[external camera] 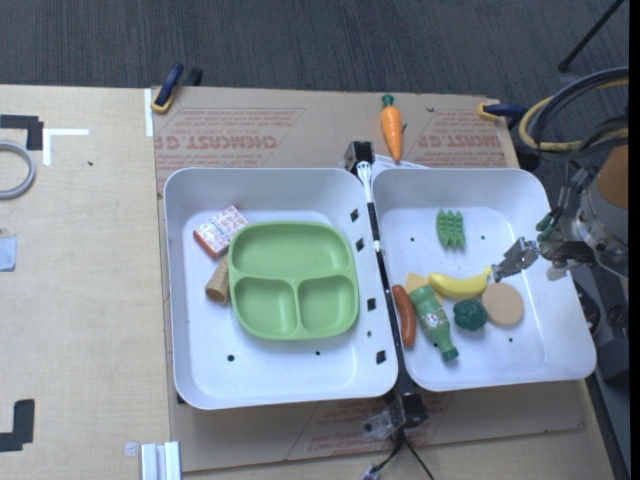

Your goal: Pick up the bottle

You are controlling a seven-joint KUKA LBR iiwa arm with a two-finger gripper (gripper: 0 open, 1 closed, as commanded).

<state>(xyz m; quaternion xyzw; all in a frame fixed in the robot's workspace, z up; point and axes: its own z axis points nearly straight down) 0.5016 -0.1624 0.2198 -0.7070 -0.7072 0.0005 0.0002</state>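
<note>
The bottle (pixel 433 321) is green with a pale label and lies on its side in the right bin (pixel 560 353), its cap toward the bin's front. A yellow banana (pixel 459 284) touches it on the upper side. My gripper (pixel 518 257) reaches in from the right edge and hovers above the right part of the bin, to the upper right of the bottle and just past the banana's tip. Its fingers look slightly parted, with nothing between them.
Near the bottle lie a red sausage (pixel 405 314), a dark green broccoli piece (pixel 470 315), a tan round cookie (pixel 503 304) and a green ridged piece (pixel 450 228). The left bin (pixel 190 368) holds a green divided plate (pixel 295 279), a wafer pack (pixel 219 230) and a cone (pixel 218 282). A carrot (pixel 390 126) lies behind the bins.
</note>
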